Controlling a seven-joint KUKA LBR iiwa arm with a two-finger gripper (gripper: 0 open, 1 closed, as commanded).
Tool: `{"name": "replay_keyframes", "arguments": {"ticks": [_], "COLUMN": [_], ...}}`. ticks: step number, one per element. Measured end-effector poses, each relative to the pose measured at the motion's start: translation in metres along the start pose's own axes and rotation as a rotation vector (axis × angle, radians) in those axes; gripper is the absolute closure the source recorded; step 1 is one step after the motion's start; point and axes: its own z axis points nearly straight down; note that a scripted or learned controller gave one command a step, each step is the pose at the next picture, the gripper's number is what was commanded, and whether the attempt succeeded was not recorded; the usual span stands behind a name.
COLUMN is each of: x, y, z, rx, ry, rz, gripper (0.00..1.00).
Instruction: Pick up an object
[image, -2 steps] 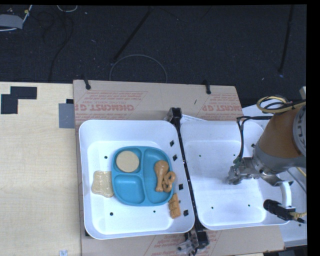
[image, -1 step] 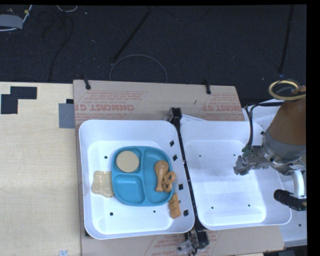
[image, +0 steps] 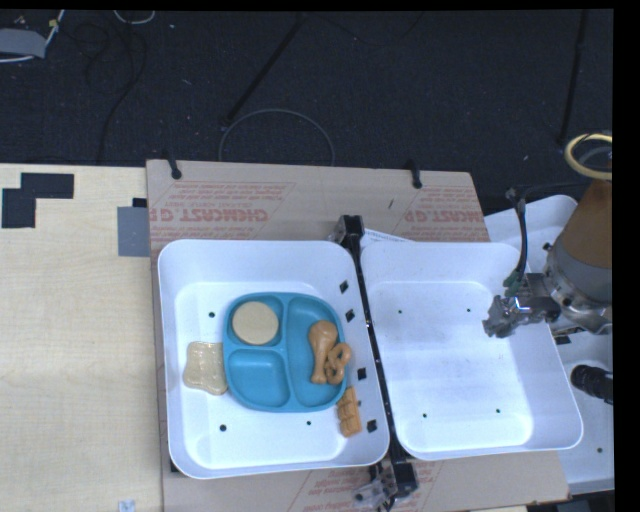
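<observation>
grey two-finger gripper (image: 497, 322) over right shallow white plastic bin (image: 470, 440)'s right edge; grip state unclear | blue compartmented plastic tray (image: 268, 385) in left white bin (image: 190, 270)

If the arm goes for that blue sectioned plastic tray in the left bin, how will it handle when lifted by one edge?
The blue sectioned plastic tray looks moulded and thin-walled, so probably stiff and light. It carries a round tan disc and a knobbly brown piece loose in its compartments; an edge lift would likely tilt it and slide them out. Its smooth, rounded rim may be slippery.
</observation>
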Motion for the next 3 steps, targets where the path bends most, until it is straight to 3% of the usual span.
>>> {"name": "replay_keyframes", "arguments": {"ticks": [1,3], "x": [-0.001,0.106], "y": [0.0,0.015], "z": [-0.015,0.008], "rx": [0.002,0.008], "ry": [0.0,0.002], "rz": [0.0,-0.001], "gripper": [1.0,1.0]}}
